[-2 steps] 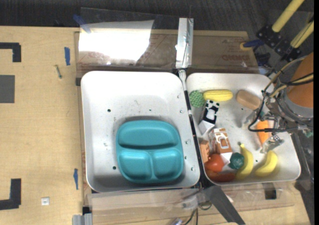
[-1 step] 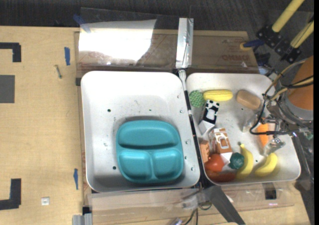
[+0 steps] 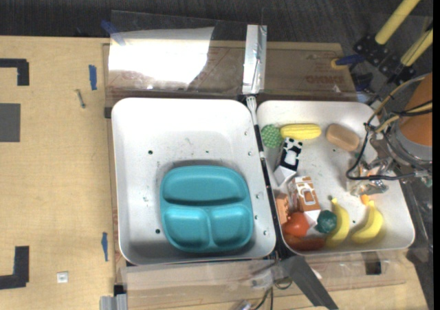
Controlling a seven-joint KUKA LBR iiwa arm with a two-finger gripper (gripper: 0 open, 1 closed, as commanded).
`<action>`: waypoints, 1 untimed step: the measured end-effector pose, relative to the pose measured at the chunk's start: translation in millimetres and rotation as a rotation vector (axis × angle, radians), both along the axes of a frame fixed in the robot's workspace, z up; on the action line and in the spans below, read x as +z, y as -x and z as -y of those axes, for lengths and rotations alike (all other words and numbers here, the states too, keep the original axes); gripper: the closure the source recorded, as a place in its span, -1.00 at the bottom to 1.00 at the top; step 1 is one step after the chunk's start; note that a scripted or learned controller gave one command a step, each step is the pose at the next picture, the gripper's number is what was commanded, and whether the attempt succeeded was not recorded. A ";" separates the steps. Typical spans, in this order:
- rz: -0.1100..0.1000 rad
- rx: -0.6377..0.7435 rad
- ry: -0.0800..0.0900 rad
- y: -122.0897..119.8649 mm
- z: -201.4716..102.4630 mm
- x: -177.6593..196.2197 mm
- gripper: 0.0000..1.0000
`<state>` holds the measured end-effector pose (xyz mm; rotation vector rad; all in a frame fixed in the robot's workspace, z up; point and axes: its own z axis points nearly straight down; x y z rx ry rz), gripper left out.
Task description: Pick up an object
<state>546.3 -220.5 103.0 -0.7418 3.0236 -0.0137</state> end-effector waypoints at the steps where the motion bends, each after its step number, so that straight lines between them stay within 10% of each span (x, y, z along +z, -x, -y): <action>1: -0.002 0.000 -0.001 0.5 -0.2 -1.0 -1.00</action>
